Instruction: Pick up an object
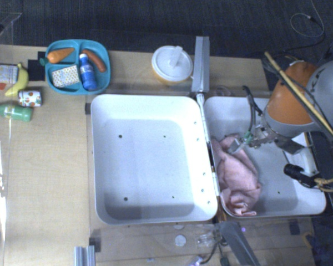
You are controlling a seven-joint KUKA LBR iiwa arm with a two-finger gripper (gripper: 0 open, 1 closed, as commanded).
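Note:
A crumpled pink cloth lies along the left side of the right bin, from its middle down to the front corner. My gripper reaches in from the right and sits low at the cloth's upper edge, touching or just above it. Its small fingertips point left toward the divider. The grey arm with its orange band rises behind it on the right.
The left bin sits beside the right one, with a metal divider at the back between them. A blue tray of toy food, a yellow-lidded cup and small items rest on the bench at the back left.

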